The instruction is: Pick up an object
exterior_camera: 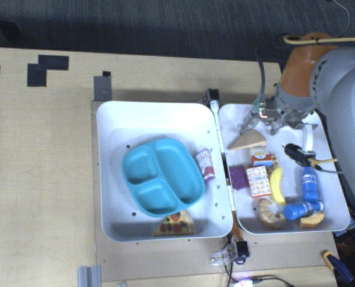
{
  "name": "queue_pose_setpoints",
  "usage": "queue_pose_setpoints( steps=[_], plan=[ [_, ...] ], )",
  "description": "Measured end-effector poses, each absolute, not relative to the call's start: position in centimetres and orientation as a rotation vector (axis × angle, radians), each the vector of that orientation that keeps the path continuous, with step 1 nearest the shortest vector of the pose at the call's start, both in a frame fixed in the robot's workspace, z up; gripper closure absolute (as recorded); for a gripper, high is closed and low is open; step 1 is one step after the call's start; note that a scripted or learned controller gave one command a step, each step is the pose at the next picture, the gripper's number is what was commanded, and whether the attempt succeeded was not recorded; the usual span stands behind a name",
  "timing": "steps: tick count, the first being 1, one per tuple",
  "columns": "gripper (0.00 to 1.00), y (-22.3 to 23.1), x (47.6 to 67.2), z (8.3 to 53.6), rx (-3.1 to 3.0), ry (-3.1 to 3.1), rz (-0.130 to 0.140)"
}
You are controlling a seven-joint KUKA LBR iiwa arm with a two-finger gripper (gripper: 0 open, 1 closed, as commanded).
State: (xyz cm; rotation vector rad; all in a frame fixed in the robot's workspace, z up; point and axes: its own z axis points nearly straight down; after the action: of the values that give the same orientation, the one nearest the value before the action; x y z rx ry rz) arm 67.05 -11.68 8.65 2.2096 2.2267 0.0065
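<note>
We see the tan wedge-shaped piece (248, 140) lying in the upper left part of the right white bin (340, 220), just below the claw (262, 119), whose 2 fingers stand apart with nothing between them. Below the wedge lie a small red-and-white carton (262, 155), a purple block (237, 177), a yellow banana (277, 185) and a blue bottle (309, 185). On the same surface (40, 178), the left white bin (106, 160) holds a blue 3-compartment tray (162, 175).
</note>
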Motion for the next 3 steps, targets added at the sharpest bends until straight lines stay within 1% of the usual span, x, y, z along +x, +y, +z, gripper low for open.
queue_pose_setpoints(
  steps=[1,2,3],
  plan=[
    [1.00,-11.6,67.2,9.9,2.203,2.228,0.011],
    [1.00,1.9,65.6,18.6,2.213,2.227,0.009],
    [1.00,7.1,66.9,22.3,2.213,2.229,0.007]
  ],
)
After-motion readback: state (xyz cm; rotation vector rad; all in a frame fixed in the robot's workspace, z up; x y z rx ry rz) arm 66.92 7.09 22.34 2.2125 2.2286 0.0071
